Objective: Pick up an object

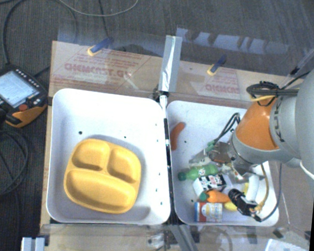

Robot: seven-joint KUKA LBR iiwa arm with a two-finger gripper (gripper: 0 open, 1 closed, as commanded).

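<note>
Cluttered toys [216, 198] crowd the right bin [179, 208] beneath the hand [220, 157], its state unclear.

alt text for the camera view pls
A grey arm with an orange band reaches down into the right bin over a pile of small items. The left bin holds a yellow divided tray.

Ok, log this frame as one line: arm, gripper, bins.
arm: over right bin | gripper: low among clutter, grasp unconfirmed | left bin: yellow tray
</note>
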